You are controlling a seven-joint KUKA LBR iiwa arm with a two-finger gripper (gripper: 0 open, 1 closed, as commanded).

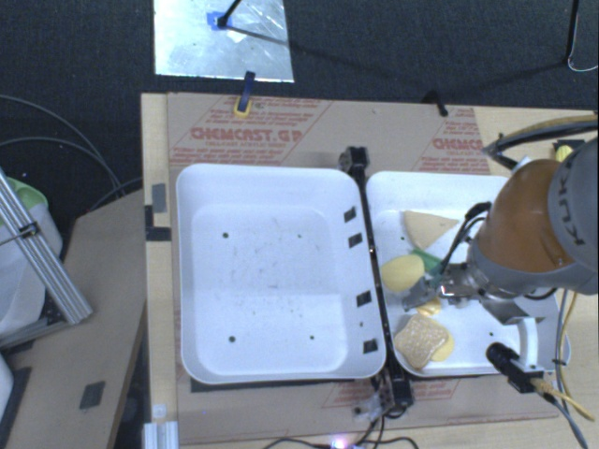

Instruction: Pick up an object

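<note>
Metal pincer (432,291) hangs low in the right bin (449,183); whether it is parted or closed cannot be told. A yellow lemon-like object (401,272) lies just left of it, a tan waffle-textured piece (420,340) just below. Further left sits the left bin (271,271), on a cardboard-covered bench (309,129).

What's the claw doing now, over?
Claw low in right bin, beside yellow lemon-like object. Grip unclear. Cracker-like piece just below. Arm covers the rest.
</note>
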